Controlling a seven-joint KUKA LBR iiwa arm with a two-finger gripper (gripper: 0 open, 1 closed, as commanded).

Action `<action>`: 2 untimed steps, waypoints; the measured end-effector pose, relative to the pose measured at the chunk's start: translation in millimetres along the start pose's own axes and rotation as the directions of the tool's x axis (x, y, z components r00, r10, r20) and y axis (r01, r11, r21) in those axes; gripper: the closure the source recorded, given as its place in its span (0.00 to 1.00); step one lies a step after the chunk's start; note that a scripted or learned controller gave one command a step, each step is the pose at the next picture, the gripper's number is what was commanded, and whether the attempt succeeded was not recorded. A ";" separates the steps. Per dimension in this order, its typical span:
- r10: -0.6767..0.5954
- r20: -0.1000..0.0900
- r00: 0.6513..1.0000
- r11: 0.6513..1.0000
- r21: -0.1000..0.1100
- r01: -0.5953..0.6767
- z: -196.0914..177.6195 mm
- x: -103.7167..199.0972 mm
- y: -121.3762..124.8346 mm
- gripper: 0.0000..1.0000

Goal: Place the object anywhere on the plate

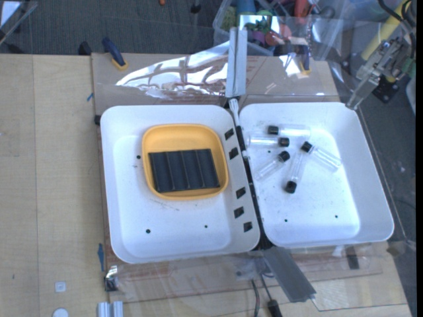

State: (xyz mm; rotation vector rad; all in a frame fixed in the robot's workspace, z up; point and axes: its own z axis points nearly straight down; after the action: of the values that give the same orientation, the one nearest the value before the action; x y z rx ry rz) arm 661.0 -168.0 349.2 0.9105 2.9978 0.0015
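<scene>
A yellow plate (153, 142) sits in the left white bin (125, 230). A black ridged rectangular block (184, 170) lies flat on the plate and covers most of its floor. In the right white bin (344, 216) lie several clear tubes with black caps (295, 169), scattered near the bin's far half. My gripper (357, 94) hangs beyond the far right corner of the right bin, above the bench and away from the plate and the tubes. Nothing is visible between its tips.
A black hinged strip (239, 177) runs between the two bins. Crumpled clear foil (178, 78) lies behind the left bin. A clear box of colourful toys (277, 12) stands at the back. Bare wooden bench (46, 177) stretches to the left.
</scene>
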 end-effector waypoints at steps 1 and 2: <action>0.001 0.009 1.000 1.000 -0.004 -0.001 -12.0 -1.3 0.8 1.00; -0.224 0.003 0.975 0.975 0.000 0.224 -56.2 -22.9 -52.4 1.00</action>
State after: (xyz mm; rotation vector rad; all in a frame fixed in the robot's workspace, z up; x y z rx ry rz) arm 650.4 -224.2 405.4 0.5660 3.0785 -0.0012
